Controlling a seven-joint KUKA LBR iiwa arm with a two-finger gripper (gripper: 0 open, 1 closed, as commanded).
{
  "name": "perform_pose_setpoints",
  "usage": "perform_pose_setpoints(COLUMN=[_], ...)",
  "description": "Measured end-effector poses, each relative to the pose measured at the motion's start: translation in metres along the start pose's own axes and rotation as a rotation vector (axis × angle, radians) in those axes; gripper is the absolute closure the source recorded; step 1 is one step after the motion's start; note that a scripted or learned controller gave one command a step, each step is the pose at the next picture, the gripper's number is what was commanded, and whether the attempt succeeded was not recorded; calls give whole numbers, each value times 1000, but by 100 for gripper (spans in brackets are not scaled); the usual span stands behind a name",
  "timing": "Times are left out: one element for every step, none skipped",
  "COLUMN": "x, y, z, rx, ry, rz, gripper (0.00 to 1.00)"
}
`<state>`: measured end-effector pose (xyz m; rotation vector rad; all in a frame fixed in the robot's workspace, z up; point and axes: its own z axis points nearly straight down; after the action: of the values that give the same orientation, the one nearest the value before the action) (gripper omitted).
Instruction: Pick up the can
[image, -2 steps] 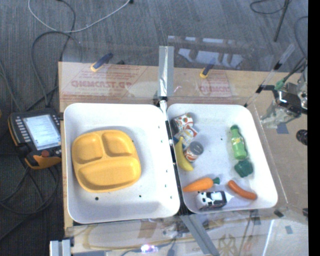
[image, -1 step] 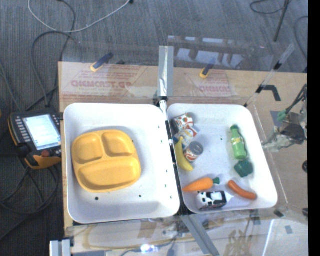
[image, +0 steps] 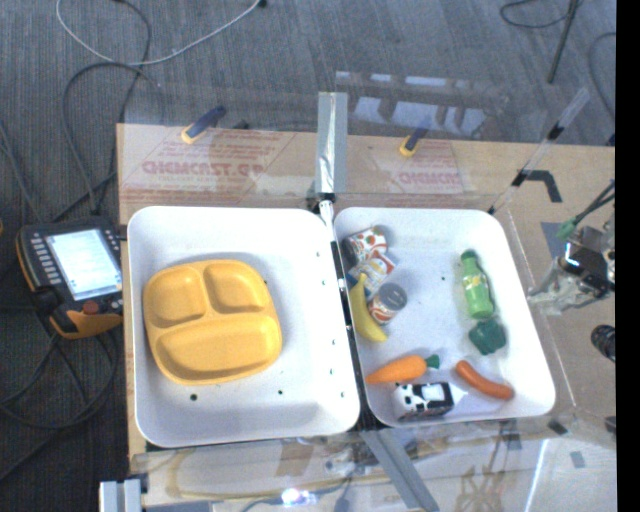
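Looking down from the camera view, two white bins sit side by side on the bench. A yellow divided tray (image: 211, 320) rests in the left bin (image: 160, 420), with no other item in that bin. The right bin (image: 530, 330) holds the clutter: the can (image: 389, 300) stands near its left wall, grey lid up, just beside a banana (image: 364, 314) and just below a small carton with orange and red print (image: 370, 251). A carrot (image: 397, 370) lies below the can, with a black-and-white toy cow (image: 424, 398) under it and a sausage (image: 484, 380) to the right. A green bottle (image: 475, 285) and a dark green block (image: 487, 336) lie along the right side. Part of the gripper (image: 580, 270) shows outside the bin at the right edge, well apart from the can; whether it is open or closed I cannot tell.
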<state>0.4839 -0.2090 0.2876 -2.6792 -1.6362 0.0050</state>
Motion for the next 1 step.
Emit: perform_pose_setpoints(x=[-4], y=[2], z=[8], rx=[2], ry=[0], rz=[176], gripper=[100])
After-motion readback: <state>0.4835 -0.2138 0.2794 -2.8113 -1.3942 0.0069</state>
